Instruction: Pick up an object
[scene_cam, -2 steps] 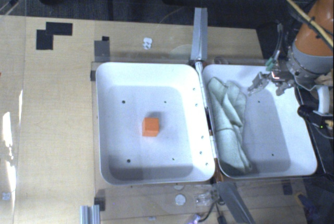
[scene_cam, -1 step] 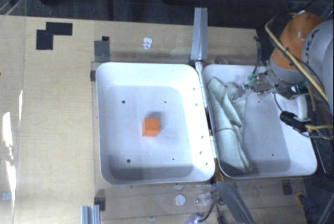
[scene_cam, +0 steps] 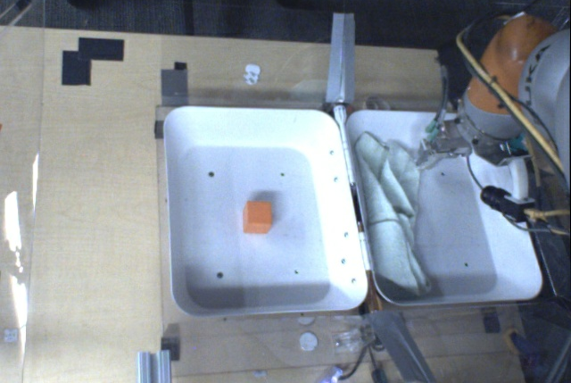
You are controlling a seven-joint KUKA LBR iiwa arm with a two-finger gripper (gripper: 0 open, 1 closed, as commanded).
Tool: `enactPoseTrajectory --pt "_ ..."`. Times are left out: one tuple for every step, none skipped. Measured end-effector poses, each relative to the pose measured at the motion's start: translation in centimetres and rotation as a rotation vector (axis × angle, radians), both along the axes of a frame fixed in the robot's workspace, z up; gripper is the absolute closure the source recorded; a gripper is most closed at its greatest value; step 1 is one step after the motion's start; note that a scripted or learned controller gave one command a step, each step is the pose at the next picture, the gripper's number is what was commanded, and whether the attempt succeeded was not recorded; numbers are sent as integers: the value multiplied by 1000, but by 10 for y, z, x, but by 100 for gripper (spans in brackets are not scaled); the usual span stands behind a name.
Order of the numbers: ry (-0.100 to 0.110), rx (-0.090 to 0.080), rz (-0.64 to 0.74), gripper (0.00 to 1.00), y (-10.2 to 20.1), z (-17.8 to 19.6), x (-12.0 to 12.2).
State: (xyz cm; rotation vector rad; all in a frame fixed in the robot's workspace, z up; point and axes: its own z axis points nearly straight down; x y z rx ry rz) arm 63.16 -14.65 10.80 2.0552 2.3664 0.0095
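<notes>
Cloth (scene_cam: 391, 212) hugs right bin's (scene_cam: 500, 283) left wall.

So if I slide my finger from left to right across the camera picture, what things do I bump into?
Small orange cube in the left white bin → crumpled pale grey cloth in the right white bin → the arm's gripper.

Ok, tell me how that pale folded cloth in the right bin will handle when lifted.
The pale, rumpled cloth looks soft, so it would probably sag and unfold rather than stay stiff. It lies long against the right white bin's left wall, so one end may drag. It seems light.
</notes>
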Motion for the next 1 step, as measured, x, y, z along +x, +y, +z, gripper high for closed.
enactPoseTrajectory --pt "5 1 -76 100 89 150 6"
